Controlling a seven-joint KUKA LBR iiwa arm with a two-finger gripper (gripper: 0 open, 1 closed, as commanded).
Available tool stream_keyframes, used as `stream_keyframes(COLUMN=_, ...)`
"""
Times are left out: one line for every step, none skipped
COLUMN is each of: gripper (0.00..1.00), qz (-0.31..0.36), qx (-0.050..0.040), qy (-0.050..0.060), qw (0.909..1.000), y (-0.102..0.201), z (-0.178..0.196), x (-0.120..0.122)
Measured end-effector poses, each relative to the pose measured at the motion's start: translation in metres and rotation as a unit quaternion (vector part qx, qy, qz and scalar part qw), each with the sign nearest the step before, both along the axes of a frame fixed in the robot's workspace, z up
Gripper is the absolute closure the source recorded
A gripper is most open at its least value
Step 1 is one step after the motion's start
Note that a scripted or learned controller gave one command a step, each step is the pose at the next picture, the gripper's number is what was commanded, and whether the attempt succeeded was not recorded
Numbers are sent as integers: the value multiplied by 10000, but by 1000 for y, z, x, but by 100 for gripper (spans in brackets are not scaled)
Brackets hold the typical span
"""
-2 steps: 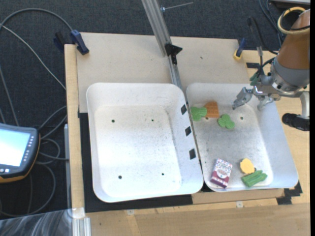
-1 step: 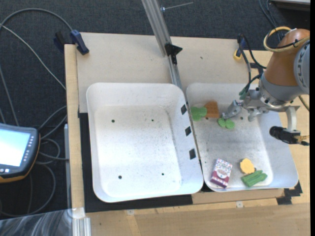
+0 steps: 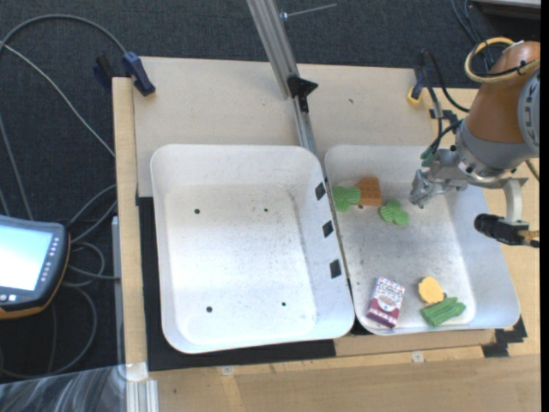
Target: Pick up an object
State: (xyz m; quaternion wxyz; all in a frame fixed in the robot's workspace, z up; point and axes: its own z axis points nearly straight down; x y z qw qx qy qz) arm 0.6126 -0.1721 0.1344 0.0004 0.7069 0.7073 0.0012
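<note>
A grey arm is reaching in over the right bin [image 3: 489, 303] on the worktop, its tool [image 3: 419, 197] hanging just beside a small green piece [image 3: 395, 214] near the bin's far edge; whether the tool is wide or narrow cannot be told. An orange block [image 3: 370, 190] and another green piece [image 3: 346, 197] are lying close by. For a clean pick, the tool should be centring over the green piece alone, clear of the block.

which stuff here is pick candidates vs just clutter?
Job:
gripper
right bin
green piece
orange-brown block
green lump
maroon packet
yellow piece
green ridged piece

Lying about:
left bin
blue clamps
pendant screen
floor cables
</note>
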Motion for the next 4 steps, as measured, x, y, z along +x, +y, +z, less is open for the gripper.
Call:
stream_keyframes(gripper=100, qz=6, qx=-15, qy=-27, qw=10000, y=4, z=64, x=-2)
stream_keyframes(gripper=100, qz=5, qx=-12, qy=-16, qw=10000, y=4, z=91, x=0)
stream_keyframes(gripper=100, qz=31, qx=13, qy=23, qw=10000, y=64, z=93, x=-13)
stream_keyframes(gripper=100, qz=31, qx=14, qy=27, qw=10000, y=118, z=93, x=-23)
